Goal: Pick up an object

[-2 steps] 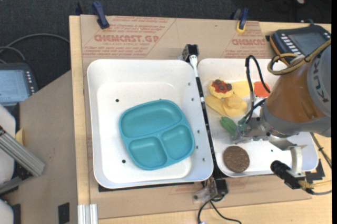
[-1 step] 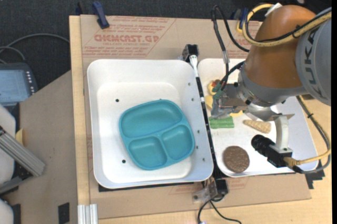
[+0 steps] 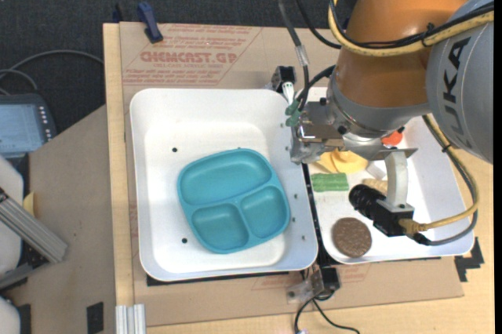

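My gripper (image 3: 312, 143) hangs under the big orange and grey wrist, over the left part of the right bin (image 3: 451, 168), close to the wall between the two bins. The wrist hides most of it. Just below it in the right bin lie a yellow object (image 3: 345, 162), a small green block (image 3: 329, 182) and a brown round disc (image 3: 351, 237). A small red-orange piece (image 3: 392, 139) peeks out beside the wrist. Nothing shows as held. A teal divided plate (image 3: 233, 199) lies in the left bin (image 3: 157, 121).
A black connector (image 3: 380, 213) on a yellow cable and a white bracket (image 3: 398, 177) hang over the right bin beside the disc. The bins rest on a cardboard sheet (image 3: 188, 50). A blue clamp (image 3: 149, 21) sits at its far edge.
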Tool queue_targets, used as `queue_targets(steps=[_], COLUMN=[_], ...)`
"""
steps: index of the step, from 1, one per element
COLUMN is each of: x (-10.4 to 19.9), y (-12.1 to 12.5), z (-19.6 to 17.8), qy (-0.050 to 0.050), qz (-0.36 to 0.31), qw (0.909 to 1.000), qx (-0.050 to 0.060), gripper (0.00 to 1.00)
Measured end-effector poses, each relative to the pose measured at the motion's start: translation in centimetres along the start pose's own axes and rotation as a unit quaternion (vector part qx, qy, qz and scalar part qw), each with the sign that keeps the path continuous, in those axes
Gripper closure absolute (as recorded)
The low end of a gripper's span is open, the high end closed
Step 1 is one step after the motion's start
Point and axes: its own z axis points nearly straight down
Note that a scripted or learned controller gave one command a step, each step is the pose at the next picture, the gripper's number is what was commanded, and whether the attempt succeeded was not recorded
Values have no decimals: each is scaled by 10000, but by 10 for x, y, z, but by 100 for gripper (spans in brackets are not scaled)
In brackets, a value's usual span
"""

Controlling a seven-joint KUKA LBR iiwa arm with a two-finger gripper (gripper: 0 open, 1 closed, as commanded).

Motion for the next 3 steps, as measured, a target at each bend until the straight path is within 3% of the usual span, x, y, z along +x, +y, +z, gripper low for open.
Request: queue_targets(steps=[1, 2, 3], x=[-2, 78, 131], y=[0, 11, 0], z=[-8, -106, -7], qy=[-7, 25, -20], qz=[16, -24, -3], qw=[10000, 10000, 10000], qx=[17, -37, 84], gripper=[100, 100, 100])
